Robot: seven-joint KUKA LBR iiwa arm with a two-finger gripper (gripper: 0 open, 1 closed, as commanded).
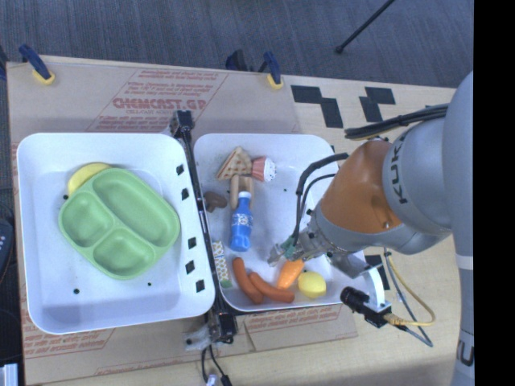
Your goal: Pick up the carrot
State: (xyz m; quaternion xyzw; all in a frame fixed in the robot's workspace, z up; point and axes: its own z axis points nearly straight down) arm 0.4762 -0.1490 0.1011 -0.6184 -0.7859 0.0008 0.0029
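Basically the carrot [290, 273] sat right under the gripper [287, 253] in the right bin [265, 145], touching its tips; couldn't tell whether it was gripped

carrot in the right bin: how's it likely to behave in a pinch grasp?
The carrot looks like smooth toy plastic, so probably stiff, light and somewhat slippery. Its tapered, rounded body may squirt out or roll. It lies beside the yellow lemon and sausages, so a push would likely nudge them.

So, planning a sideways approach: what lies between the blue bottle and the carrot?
Bare bin floor between blue bottle and carrot, seen in the camera view.
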